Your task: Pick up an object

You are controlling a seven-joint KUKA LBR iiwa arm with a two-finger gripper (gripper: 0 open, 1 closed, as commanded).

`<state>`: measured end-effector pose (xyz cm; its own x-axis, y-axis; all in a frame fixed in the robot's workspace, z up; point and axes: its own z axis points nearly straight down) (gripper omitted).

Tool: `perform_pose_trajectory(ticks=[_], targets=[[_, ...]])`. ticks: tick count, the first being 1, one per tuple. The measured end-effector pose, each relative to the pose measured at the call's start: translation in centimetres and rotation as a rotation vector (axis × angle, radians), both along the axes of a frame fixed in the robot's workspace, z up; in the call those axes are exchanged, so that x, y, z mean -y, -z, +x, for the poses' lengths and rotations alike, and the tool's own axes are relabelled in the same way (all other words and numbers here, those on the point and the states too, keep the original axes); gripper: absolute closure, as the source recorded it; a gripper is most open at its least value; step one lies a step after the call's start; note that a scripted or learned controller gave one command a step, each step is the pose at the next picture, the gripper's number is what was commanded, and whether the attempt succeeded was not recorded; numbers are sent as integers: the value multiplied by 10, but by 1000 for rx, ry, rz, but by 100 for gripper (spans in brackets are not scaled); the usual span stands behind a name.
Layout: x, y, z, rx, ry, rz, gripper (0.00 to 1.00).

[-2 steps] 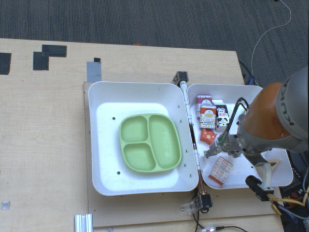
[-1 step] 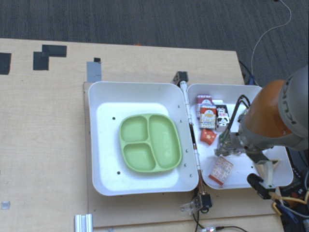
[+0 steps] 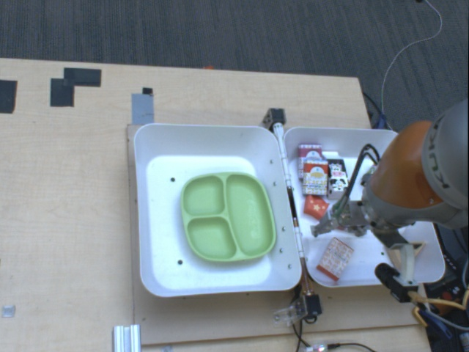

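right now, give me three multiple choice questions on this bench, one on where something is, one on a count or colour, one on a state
1. Where does the green tray lie?
A. in the left bin
B. in the right bin
C. on the bare bench

2. How many compartments does the green tray have?
A. two
B. three
C. five

3. Where is the arm at this moment?
A. over the left bin
B. over the right bin
C. off to the far left of the bench

Answers:
1. A, the tray sits flat on the floor of the left bin.
2. B, one long compartment and two smaller ones show.
3. B, its orange band and wrist hang over the right bin, above the small packets.
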<state>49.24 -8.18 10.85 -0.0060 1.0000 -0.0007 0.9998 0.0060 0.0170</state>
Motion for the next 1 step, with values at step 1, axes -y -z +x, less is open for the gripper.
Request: perform_pose_trajectory(ticks=[1], targets=[[-1, -11, 2, 4, -3, 1, 100]])
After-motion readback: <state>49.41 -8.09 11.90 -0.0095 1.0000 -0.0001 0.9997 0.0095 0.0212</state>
